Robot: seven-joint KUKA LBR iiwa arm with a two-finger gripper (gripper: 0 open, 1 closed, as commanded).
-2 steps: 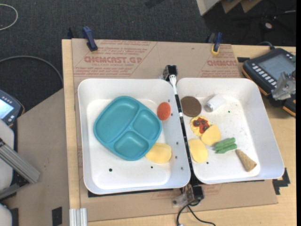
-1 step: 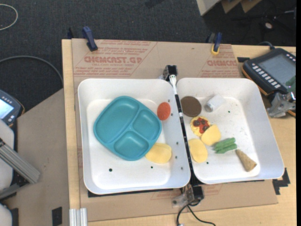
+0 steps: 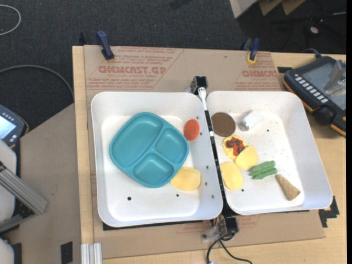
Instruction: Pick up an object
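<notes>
The left bin [image 3: 104, 202] holds a teal divided plate [image 3: 149, 149], a small orange-red ball [image 3: 191, 129] at the plate's upper right, and a yellow piece [image 3: 186, 179] at its lower right. In the right bin [image 3: 308, 147] lie a brown round disc [image 3: 223, 124], a small white piece [image 3: 251, 120], a yellow slice with red topping [image 3: 234, 144], two yellow pieces [image 3: 246, 158] [image 3: 231, 175], green beans [image 3: 262, 170] and a tan cone [image 3: 288, 186].
Both bins rest on a cardboard sheet [image 3: 137, 65] held by a blue clamp [image 3: 104, 44] and a yellow clamp [image 3: 253, 49]. A black handheld pendant [image 3: 316, 87] lies at the bench's right edge. A clip [image 3: 199, 84] sits where the bins meet.
</notes>
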